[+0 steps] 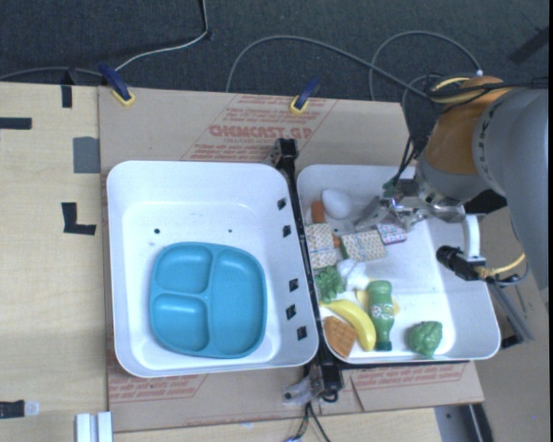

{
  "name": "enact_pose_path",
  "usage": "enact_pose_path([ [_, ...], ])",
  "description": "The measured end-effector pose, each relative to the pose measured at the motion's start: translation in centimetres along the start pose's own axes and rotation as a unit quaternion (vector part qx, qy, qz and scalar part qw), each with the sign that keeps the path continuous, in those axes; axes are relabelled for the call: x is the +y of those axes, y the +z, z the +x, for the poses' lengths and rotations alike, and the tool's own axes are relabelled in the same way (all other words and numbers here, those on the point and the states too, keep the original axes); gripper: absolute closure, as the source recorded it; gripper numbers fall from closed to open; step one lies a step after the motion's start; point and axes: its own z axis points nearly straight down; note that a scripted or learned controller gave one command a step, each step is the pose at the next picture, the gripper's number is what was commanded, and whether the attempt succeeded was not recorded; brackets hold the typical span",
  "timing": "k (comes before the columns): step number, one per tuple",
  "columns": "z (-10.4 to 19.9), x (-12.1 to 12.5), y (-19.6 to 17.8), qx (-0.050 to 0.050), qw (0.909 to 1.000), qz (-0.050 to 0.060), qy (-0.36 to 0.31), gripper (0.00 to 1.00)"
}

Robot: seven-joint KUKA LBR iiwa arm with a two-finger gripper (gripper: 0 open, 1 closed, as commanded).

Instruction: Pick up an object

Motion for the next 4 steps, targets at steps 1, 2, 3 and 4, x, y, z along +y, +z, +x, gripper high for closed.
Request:
enact_pose_path([
  [1, -1.5, 4.2, 0.0, 0.0, 1.0, -0.001, -0.001, 0.0],
  [2, -2.0, 3.5, 0.0, 0.0, 1.0, -0.001, -0.001, 0.0],
  [3, -1.0, 4.1, 0.1, 0.0, 1.0, 0.0, 0.0, 0.0],
  [4, -1.2, 2.6, 0.0, 0.0, 1.0, 0.0, 0.0, 0.0],
])
